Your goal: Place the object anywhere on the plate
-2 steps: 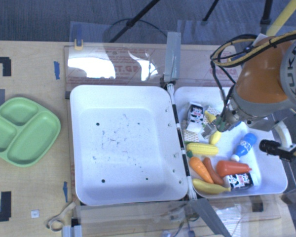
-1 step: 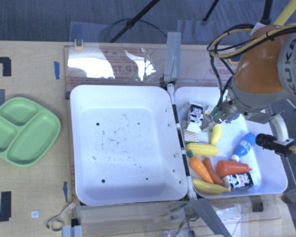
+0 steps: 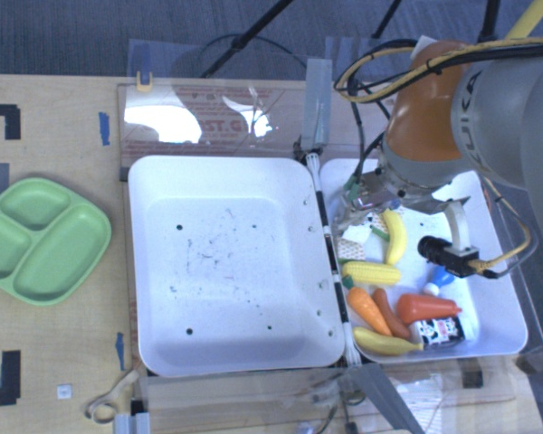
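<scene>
Object: not yet singled out; toy foods heaped in right bin (image 3: 511, 328), namely banana (image 3: 395, 235), corn (image 3: 371, 272), carrot (image 3: 369, 308). Judged light, stiff, smooth plastic; grip banana across mid-length. Plate (image 3: 43, 240): green, on bench, well apart. Hand (image 3: 366, 199): above heap; grip state cannot be told.

Arm (image 3: 489, 98): you see it reaching in from the right, wrist bent downward.
Gripper (image 3: 366, 202): you see it lowered, pointing down.

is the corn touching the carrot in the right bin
Cannot tell. In the camera view the corn lies just above the carrot, so close that neither a gap nor contact shows plainly.
</scene>
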`<state>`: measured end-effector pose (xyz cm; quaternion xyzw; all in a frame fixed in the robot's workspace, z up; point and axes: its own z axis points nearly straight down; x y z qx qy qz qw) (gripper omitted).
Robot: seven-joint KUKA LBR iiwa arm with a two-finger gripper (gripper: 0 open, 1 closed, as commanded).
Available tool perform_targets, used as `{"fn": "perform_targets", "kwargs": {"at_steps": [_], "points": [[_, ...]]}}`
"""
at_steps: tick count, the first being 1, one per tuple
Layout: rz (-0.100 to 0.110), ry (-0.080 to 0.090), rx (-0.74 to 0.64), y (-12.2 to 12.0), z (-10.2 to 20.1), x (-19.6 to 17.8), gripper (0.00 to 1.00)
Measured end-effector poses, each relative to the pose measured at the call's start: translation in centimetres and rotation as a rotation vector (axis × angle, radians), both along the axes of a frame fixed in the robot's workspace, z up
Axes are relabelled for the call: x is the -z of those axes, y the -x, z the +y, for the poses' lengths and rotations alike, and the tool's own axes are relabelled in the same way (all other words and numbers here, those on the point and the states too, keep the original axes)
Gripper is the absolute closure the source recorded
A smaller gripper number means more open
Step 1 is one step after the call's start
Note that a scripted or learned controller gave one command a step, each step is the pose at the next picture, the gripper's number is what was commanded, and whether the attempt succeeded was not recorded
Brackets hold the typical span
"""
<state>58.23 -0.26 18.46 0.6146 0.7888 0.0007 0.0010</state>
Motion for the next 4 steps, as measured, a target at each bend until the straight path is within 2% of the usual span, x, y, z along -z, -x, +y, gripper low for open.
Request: {"fn": "perform_targets", "kwargs": {"at_steps": [1, 2, 3, 4], "points": [[0.003, -0.001, -0.109, 1.1, 6.0, 0.0, 1.0], [0.001, -0.001, -0.054, -1.1, 15.5, 4.7, 1.0], [0.001, 0.0, -0.054, -1.1, 15.5, 4.7, 0.0], [0.0, 0.0, -0.109, -2.1, 21.1, 7.1, 0.0]]}}
